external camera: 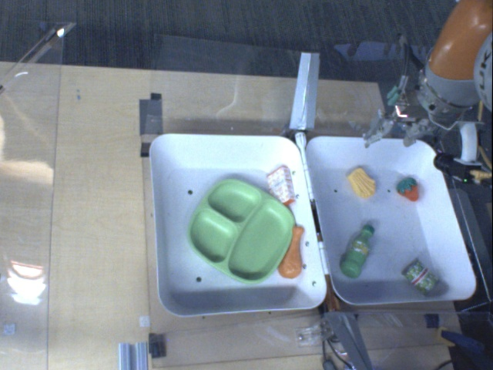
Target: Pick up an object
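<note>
The fingers (397, 132) are seen at the top right, hanging over the far rim of the right bin (454, 230). They look spread apart, with two thin tips pointing outward and nothing pinched between them, though it's a bit small to be sure. The grey arm (462, 45) with its orange band is seen coming in from the upper right corner.

In the right bin, four things are scattered well apart: a yellow ridged piece (361, 182) near the far left, a small red and green toy (408, 189) near the far right, a green bottle (357, 250) lying tilted near the middle left, and a small green can (420, 276) lying on its side toward the near right corner. None of them is touched by the fingers.

In the left bin (173, 230), a green divided plate (243, 228) is laid across the middle. An orange carrot-like piece (293, 254) is tucked along its right edge, touching it, and a small red and white packet (280, 183) is sat just beside its far right edge.

Both bins are set side by side on the wooden tabletop (77, 206).
</note>
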`<state>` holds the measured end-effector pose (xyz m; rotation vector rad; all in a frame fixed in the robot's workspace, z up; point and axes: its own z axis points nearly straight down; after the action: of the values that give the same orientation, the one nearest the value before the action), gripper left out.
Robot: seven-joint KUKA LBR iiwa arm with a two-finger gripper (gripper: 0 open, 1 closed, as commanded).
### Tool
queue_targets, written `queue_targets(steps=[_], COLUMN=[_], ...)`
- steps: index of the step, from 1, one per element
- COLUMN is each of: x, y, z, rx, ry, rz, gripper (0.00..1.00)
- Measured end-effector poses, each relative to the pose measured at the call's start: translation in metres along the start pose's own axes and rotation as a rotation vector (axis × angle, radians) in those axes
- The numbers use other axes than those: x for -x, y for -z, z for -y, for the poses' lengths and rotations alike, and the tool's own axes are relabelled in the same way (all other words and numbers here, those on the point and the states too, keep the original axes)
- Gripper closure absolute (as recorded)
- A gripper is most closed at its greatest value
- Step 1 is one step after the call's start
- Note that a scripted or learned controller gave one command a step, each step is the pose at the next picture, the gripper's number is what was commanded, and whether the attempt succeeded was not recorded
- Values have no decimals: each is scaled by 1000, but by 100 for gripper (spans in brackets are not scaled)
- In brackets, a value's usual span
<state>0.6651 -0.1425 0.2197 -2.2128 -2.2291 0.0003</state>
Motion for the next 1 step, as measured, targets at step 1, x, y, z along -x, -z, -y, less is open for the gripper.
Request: queue_targets(steps=[1], x=[-16], y=[-126], z=[-5], rx=[3], ry=[0], rz=[1], gripper=[0])
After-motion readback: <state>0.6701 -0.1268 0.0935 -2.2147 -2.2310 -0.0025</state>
